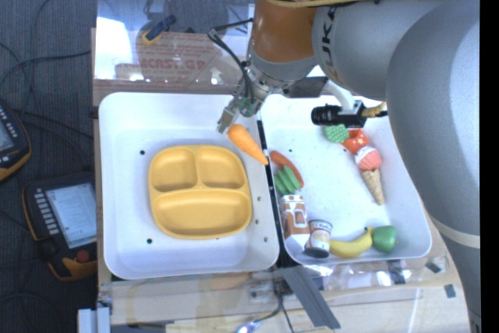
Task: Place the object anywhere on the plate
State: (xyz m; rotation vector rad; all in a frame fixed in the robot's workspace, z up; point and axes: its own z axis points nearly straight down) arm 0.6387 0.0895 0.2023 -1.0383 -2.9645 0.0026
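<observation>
Gripper (pixel 231 118) hangs over the back right corner of the left bin (pixel 117 191), right at the upper end of the carrot (pixel 247 143); cannot tell whether it pinches it. Carrot slants toward the divider between the bins, just beside the plate's back right corner, off the yellow plate (pixel 201 191). Right bin (pixel 413 226) carries banana (pixel 349 246) and ice cream cone (pixel 371 171).

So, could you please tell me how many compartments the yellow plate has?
3: on the yellow plate, two smaller compartments sit side by side along the far edge, and one wide compartment spans the near side.
</observation>
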